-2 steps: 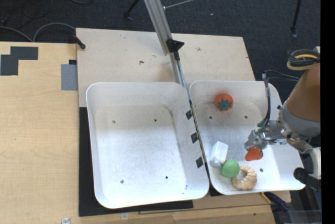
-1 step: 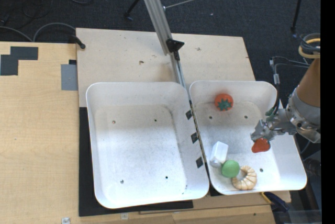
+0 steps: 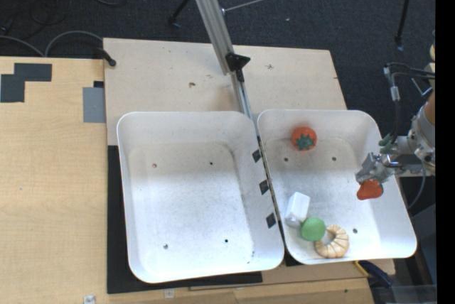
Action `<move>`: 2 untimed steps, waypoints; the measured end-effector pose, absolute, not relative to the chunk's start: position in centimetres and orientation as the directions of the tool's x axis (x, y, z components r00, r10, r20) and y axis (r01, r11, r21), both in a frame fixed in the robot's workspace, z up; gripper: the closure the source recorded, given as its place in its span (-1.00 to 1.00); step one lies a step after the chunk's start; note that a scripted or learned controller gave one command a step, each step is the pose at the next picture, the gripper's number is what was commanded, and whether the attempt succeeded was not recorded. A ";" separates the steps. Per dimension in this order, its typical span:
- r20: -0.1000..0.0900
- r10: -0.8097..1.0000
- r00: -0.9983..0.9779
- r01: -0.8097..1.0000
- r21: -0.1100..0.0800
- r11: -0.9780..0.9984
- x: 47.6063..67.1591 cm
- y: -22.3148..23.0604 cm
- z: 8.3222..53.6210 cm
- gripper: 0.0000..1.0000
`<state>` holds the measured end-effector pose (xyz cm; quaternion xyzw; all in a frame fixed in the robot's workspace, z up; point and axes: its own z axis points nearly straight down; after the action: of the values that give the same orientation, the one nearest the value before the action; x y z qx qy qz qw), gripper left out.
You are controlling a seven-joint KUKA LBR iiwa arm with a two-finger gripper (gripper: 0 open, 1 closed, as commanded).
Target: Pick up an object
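My gripper (image 3: 371,180) reaches in from the right over the right bin's (image 3: 394,224) right side. A small red object (image 3: 369,190) sits pinched between its fingertips, above the bin wall. In the same bin lie a red tomato-like toy with a green top (image 3: 303,138) at the back, and a white block (image 3: 297,207), a green ball (image 3: 313,229) and a tan ridged ring (image 3: 332,241) clustered at the front left.
The left bin (image 3: 135,153) stands beside the right one, their rims meeting at a divider with black clips (image 3: 264,186). A slanted aluminium post (image 3: 213,18) rises behind the bins. Wooden bench surface lies to the left and behind.
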<state>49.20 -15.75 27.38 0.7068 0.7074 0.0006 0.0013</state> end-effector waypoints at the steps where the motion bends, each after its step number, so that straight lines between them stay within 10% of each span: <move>1: 0.003 1.000 -0.006 1.000 -0.003 0.006 49.9 -10.1 27.5 1.00; 2: 0.000 1.000 -0.001 1.000 -0.003 0.001 50.2 -5.6 25.6 1.00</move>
<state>50.24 -5.58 25.62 0.7066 0.7076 -0.0010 -0.0013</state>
